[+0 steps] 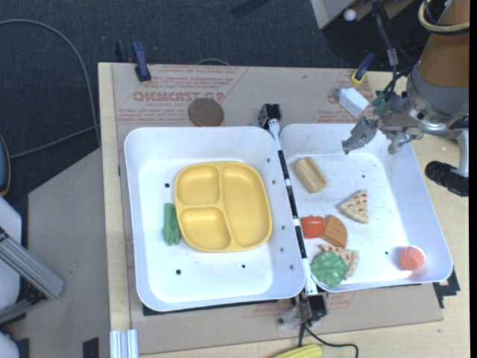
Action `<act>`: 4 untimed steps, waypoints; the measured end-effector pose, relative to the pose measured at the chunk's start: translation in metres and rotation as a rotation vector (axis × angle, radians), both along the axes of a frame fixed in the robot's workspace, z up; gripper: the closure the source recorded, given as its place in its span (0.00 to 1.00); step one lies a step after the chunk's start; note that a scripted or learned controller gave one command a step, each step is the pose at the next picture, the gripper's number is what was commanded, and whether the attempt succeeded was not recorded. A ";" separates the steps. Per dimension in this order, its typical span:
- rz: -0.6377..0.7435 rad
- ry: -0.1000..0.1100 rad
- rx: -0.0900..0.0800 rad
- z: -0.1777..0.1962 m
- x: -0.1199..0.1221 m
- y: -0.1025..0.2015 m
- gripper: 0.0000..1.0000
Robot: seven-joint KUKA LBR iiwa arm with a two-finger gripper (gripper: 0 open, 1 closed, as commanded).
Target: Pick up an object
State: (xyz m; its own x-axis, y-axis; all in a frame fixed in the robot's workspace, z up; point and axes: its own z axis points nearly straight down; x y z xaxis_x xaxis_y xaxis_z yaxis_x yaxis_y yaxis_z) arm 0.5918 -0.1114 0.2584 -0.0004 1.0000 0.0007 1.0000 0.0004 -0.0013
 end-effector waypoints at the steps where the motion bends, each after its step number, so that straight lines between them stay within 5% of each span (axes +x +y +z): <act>1: 0.000 0.002 0.000 -0.090 0.025 0.020 0.00; 2: -0.001 0.002 0.000 -0.169 0.010 0.016 0.00; 3: 0.001 -0.002 -0.001 -0.169 0.071 0.009 0.00; 4: 0.001 0.000 -0.001 -0.173 0.070 0.017 0.00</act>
State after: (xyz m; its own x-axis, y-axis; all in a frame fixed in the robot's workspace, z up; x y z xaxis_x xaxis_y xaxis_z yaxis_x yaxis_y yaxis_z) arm 0.6618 -0.0944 0.0849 -0.0010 1.0000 -0.0001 1.0000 0.0010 -0.0009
